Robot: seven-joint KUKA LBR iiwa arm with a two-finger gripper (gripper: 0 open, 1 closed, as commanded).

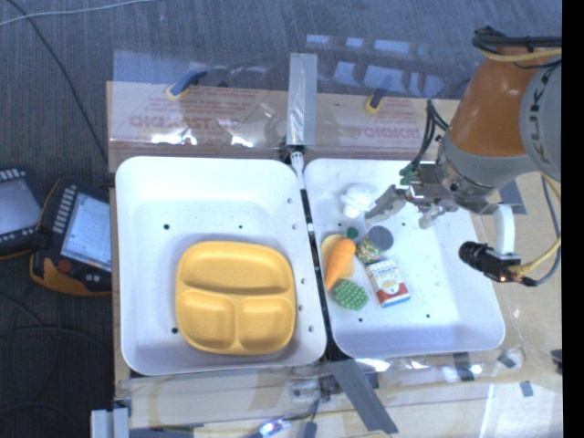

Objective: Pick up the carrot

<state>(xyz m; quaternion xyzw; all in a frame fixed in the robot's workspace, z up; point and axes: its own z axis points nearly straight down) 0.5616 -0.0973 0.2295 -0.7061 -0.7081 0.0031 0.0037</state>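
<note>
Carrot (338, 258): in the right bin (456, 322), near its left wall, touching a green piece (349, 294).
Axis: nearly up-down in view, slightly tilted.
Gripper (408, 203): fingers spread, holding nothing, above the bin.
Direction: carrot lies down-left of the gripper, apart from it.

Yellow tray (235, 297), left bin (146, 199)
</note>
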